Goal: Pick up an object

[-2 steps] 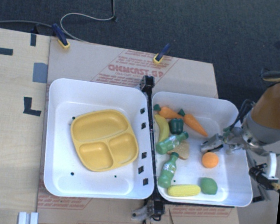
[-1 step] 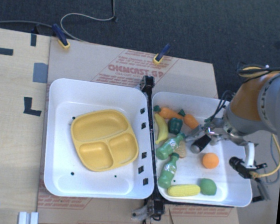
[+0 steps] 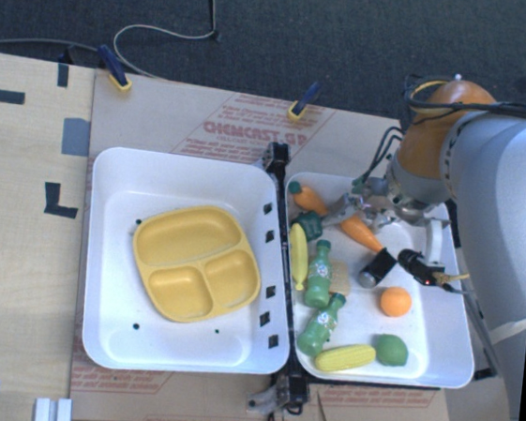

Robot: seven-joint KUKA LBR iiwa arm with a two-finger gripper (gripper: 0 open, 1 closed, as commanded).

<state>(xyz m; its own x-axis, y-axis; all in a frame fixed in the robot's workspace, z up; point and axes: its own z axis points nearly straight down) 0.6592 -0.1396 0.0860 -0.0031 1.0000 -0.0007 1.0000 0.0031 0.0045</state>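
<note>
From your overhead camera you see the two white bins side by side: the left bin [image 3: 109, 235] carries a yellow divided plate [image 3: 197, 261] lying flat near its middle, and the right bin [image 3: 436, 352] holds all the toy food. The arm [image 3: 492, 184] comes in from the right, its orange band [image 3: 437, 130] sitting over the far part of the right bin, and the gripper [image 3: 369, 208] hangs low at that bin's far end; you cannot tell how its jaws stand, because the wrist and cables cover them. Just beside the gripper lies a carrot [image 3: 362, 233], with a second carrot [image 3: 310, 199] near the far left corner of the bin. A black cylinder [image 3: 377, 265] rests between the first carrot and an orange [image 3: 395, 302]. Along the bin's left wall you have a yellow corn cob [image 3: 298, 254], then two green bottles [image 3: 318, 272] and [image 3: 322, 323] in a line toward the near edge. At the near edge a second corn cob [image 3: 345, 358] lies touching a green lime [image 3: 391, 350].
</note>
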